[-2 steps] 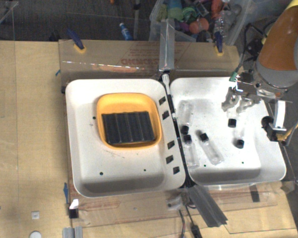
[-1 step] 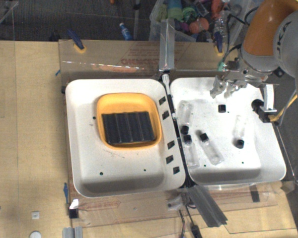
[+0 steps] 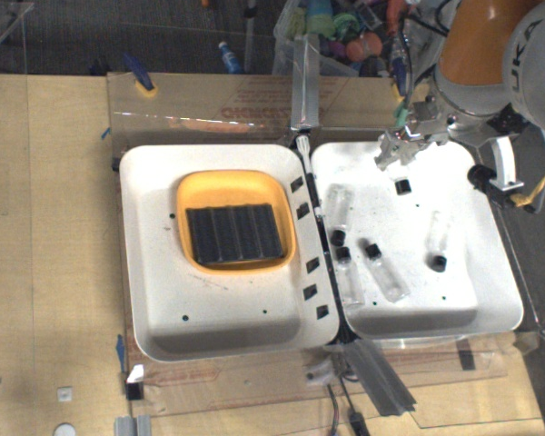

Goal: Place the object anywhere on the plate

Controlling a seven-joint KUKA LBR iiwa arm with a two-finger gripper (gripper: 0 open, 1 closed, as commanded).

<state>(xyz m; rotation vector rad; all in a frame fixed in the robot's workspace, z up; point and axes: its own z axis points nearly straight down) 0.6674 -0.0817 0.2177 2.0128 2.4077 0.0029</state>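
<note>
An orange-yellow plate [image 3: 193, 191] lies in the left bin [image 3: 150, 243], and a black ridged block [image 3: 234, 232] rests on its middle. Several clear vials with black caps lie in the right bin [image 3: 490, 271]: one near the divider [image 3: 339, 205], one below it [image 3: 347, 275], one slanted [image 3: 388, 278] and one to the right [image 3: 436, 232]. A small black cube [image 3: 402, 186] sits near the bin's back. My gripper [image 3: 396, 149] hangs over the back edge of the right bin, above and slightly left of that cube, with nothing visibly held.
A raised divider with black tabs [image 3: 307, 234] separates the two bins. A crate of colourful toys [image 3: 354, 12] stands behind the bench. The arm's orange band and grey wrist [image 3: 490, 34] fill the upper right.
</note>
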